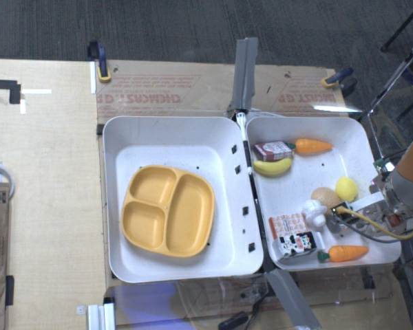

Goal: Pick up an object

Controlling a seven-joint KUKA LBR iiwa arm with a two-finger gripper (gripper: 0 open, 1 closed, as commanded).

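Note:
The right bin (358, 133) holds several things. A banana (271, 166) lies at its far left with a small dark red box (272, 150) against it and a carrot (312, 145) beside that. A yellow lemon (345, 188) and a tan rounded thing (325, 196) lie mid-right. A white and red carton (293, 234) lies at the near left, and a second carrot (345, 253) rests by the near wall. My gripper (321, 216) reaches in from the right and sits low among the tan thing, the carton and a small white piece (312, 214).
The left bin (117, 184) holds a yellow divided plate (168, 210). A grey divider post (244, 74) stands behind the seam between the bins. Clamps (96, 57) sit on the cardboard backing. The arm's wrist (399, 191) hangs over the right bin's right wall.

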